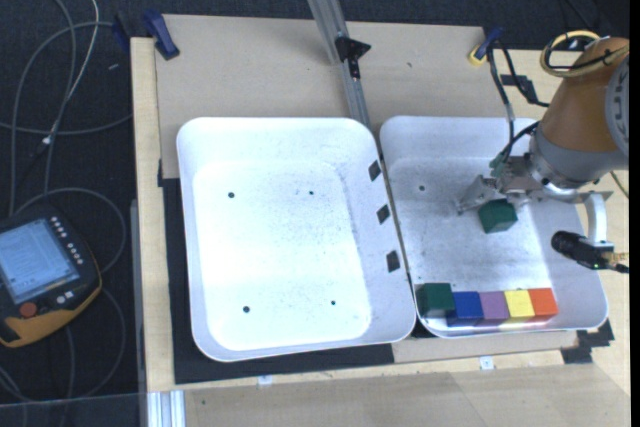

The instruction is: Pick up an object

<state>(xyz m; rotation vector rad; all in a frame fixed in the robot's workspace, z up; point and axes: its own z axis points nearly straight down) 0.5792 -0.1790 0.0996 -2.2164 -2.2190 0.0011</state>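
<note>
From the overhead camera, the gripper [497,200] is hanging over the right bin [440,143], its metal fingers [478,197] closing narrowly around a dark green block [497,216] that is sitting between them, just below the wrist. The arm [585,120] is reaching in from the right, its orange band showing above the bin's far right corner. Along the bin's near wall a row of blocks is lying side by side: green [434,296], blue [466,306], purple [494,304], yellow [519,302] and orange [542,301]. Open floor is lying left of the held block. The left bin [200,150] is offering wide open room.
</note>
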